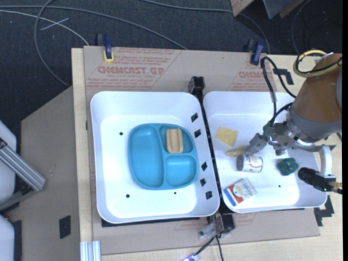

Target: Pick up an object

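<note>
My gripper (254, 145) hangs over the middle of the right bin (304, 200), just above a small white can (251, 164) lying on its side. A tan stick-like piece (234, 153) lies just left of the gripper tip. A yellow wedge (227, 135) sits further up and left. A dark green lump (287, 166) rests to the right of the can, under the wrist. A red, white and blue packet (240, 192) lies near the bin's front edge. I see nothing lifted off the bin floor.
The left bin (109, 200) holds a blue divided plate (147, 162) with a tan block (174, 140) in its upper right compartment. A black divider with clips (202, 145) runs between the bins. Cables loop behind the arm at the right.
</note>
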{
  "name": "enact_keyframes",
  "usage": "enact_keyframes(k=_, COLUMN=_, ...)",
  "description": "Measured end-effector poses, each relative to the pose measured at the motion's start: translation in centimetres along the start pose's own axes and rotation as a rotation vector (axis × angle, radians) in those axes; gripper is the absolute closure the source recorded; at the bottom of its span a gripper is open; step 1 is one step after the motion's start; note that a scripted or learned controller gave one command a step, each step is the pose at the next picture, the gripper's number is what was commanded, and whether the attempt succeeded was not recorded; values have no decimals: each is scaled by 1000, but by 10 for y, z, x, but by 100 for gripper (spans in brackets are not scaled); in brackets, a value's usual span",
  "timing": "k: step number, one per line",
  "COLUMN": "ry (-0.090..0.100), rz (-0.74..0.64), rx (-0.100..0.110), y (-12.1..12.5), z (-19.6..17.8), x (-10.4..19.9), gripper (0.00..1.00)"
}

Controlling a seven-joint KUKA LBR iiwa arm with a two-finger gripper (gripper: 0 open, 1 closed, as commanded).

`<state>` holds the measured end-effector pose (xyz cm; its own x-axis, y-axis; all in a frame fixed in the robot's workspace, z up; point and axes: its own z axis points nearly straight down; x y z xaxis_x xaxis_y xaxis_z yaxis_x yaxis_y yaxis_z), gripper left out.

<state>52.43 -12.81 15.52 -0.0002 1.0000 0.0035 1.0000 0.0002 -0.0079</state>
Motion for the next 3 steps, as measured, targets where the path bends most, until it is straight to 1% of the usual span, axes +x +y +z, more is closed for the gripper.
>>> enact_keyframes(k=1, ry=3, rz=1, rx=-21, y=1, z=47, x=-5, gripper=0)
enact_keyframes(k=2, ry=-1, rz=-1, rx=-31, y=3, z=34, x=-5, gripper=100)
enact_keyframes(k=3, ry=-5, rz=-1, rx=-14, y=3, z=-29, x=0, gripper=100)
